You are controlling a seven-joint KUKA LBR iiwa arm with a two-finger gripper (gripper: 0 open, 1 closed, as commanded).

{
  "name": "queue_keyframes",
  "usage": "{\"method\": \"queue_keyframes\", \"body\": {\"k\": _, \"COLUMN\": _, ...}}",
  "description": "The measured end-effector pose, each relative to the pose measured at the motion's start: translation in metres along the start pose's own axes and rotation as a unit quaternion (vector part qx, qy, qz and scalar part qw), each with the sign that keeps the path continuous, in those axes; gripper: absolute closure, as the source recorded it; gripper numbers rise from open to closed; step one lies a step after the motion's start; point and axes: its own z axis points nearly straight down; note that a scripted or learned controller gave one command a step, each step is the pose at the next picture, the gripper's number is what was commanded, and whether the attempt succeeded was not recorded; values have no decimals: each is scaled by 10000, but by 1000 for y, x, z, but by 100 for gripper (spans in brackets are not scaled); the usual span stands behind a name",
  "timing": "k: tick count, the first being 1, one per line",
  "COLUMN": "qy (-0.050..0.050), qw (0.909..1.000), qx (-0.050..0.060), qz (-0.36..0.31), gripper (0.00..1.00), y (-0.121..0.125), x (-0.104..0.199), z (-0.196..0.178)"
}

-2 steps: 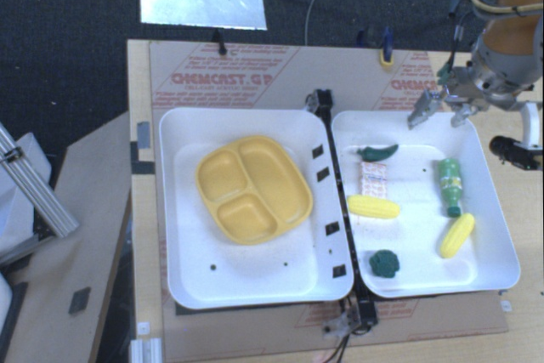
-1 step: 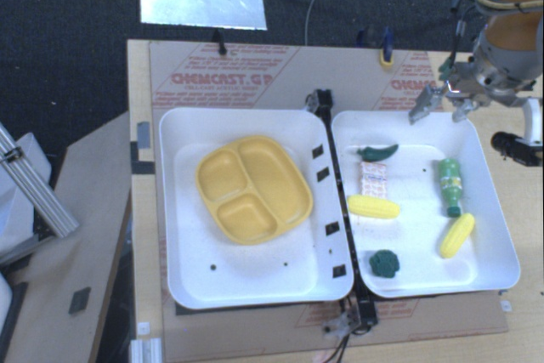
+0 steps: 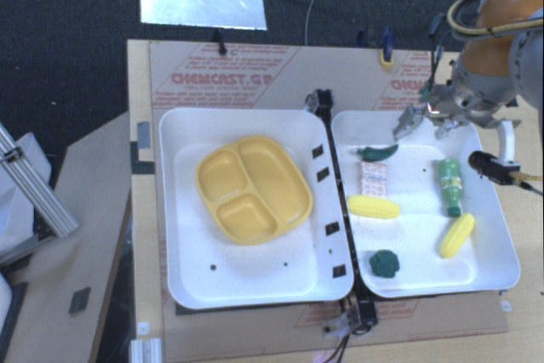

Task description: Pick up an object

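Hovering gripper [image 3: 425, 121] over right bin's [image 3: 501, 268] far edge, near green pepper [image 3: 378, 152]; fingers apart, clutching nothing, pickup not yet begun.

The bench [image 3: 255, 68] bears two white bins, left [image 3: 183, 208] and right [image 3: 493, 242], touching side by side.

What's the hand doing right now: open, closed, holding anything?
Hand: above the far edge of the right bin, nothing between it and the bin; open or closed cannot be told.

yellow tray [image 3: 253, 187], green bottle [image 3: 450, 185], white bins [image 3: 183, 268]
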Motion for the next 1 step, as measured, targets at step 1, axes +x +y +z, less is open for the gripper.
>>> {"method": "queue_keyframes", "body": {"k": 1, "qy": -2, "qw": 10000, "qx": -11, "qz": -10, "gripper": 0, "y": 2, "x": 3, "z": 41}}
